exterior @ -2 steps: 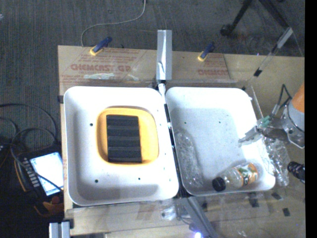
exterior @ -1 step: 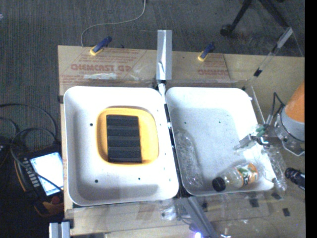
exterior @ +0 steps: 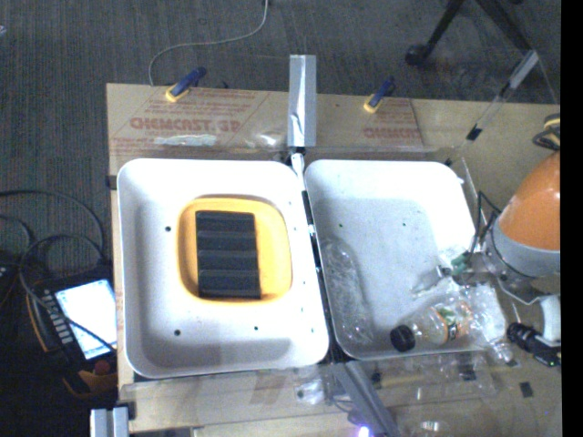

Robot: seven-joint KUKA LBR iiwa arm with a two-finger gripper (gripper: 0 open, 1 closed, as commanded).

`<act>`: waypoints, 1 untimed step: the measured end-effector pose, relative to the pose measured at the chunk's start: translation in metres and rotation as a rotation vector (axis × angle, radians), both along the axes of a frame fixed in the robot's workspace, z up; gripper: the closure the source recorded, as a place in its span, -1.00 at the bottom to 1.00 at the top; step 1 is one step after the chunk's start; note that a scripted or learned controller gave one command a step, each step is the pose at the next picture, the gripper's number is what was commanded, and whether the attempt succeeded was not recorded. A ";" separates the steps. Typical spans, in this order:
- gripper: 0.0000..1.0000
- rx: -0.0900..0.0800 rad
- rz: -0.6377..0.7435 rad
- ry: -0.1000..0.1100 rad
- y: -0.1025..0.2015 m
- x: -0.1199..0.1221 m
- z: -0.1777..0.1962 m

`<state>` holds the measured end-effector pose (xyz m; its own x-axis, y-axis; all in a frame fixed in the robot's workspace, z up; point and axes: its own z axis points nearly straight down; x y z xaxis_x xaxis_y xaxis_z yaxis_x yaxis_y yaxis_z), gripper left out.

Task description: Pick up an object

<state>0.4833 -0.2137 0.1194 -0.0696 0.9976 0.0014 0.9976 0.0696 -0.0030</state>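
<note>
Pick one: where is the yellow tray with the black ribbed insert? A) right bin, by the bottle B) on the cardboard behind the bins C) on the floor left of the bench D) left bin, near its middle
D: the yellow tray lies flat near the middle of the left bin, while the clear bottle lies on its side in the right bin.

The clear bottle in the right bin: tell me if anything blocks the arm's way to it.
Nothing visible does. The clear bottle lies on its side near the right bin's front right corner, black cap pointing left, with the arm just to its right. Nothing lies on top of it.
</note>
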 end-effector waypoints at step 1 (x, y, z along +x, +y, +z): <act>-1.00 -0.004 -0.197 -0.002 -0.010 0.001 0.088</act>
